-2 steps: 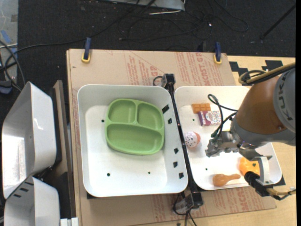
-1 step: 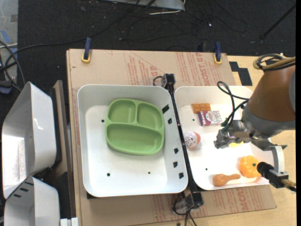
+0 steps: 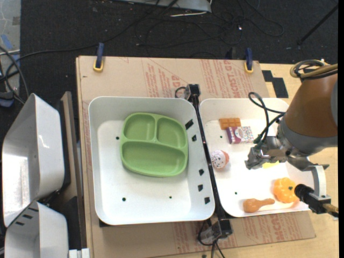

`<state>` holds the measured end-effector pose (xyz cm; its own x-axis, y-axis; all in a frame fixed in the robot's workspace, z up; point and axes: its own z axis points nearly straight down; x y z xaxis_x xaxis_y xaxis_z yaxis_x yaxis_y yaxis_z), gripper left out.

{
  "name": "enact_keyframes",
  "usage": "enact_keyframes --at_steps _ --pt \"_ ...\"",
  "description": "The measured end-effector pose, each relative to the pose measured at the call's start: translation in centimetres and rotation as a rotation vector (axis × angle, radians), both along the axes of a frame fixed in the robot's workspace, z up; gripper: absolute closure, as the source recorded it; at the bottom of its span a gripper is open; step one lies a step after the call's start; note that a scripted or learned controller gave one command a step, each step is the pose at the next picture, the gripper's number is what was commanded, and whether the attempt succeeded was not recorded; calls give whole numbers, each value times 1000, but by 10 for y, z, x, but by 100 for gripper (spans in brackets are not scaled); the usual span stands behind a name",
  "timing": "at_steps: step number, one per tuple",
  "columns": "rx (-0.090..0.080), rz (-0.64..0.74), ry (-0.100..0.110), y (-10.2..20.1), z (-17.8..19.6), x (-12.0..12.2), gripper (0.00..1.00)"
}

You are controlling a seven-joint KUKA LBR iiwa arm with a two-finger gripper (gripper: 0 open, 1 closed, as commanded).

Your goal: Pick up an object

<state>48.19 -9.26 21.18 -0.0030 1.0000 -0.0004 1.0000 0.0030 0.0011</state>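
Over right bin (image 3: pixel 228 206), beside central divider: gripper (image 3: pixel 257 159), hanging low above bin floor, reached in from right. Jaw state not discernible against dark mechanism; cannot tell whether wide or narrow, nothing seen between them.

Nearest gripper, just behind its tip: small yellow piece (image 3: pixel 270 164), partly hidden by wrist; identity uncertain.

Left of gripper, near divider: round white-and-pink ball (image 3: pixel 219 158), no long axis, reachable by short travel leftward.

Beyond gripper, toward bin's far wall: purple-and-white carton (image 3: pixel 241 134), long axis roughly across bin; touching it on far side, orange wafer block (image 3: pixel 229 123).

Nearer than gripper, toward bin's front wall: orange pepper-like toy (image 3: pixel 284 190), under arm's body; beside it, tan drumstick-shaped piece (image 3: pixel 258 203), long axis lying along front wall.

Left bin (image 3: pixel 102 117), on far side of divider from gripper: green sectioned plate (image 3: pixel 155 144), well apart.

Judgement: likeliest target either yellow piece directly below or ball to left; pick not yet made, descent and closing outstanding. Risk: ball rolling off on contact.
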Motion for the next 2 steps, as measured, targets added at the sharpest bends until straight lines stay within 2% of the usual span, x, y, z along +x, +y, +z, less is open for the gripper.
enact_keyframes --at_steps 1,2 --pt "2 5 0 47 -4 20 100" --pt "2 6 -1 97 12 36 100"
